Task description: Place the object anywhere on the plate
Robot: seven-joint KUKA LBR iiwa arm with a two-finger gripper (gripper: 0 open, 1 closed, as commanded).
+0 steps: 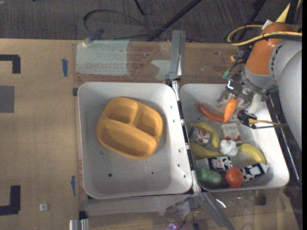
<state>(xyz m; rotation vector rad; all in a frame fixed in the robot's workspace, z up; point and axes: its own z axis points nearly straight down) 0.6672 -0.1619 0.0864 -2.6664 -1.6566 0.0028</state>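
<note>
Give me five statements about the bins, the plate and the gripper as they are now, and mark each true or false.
1. The orange plate lies in the left bin. True.
2. A carrot stands between the fingers of the gripper. True.
3. Food already lies on the plate. False: its compartments are bare.
4. The gripper hangs over the left bin. False: it is over the right bin.
5. A red tomato lies near the right bin's front edge. True.

plate (129, 127): matt orange plastic | bins (91, 143): smooth white plastic | bench (38, 128): matt brown board
</note>
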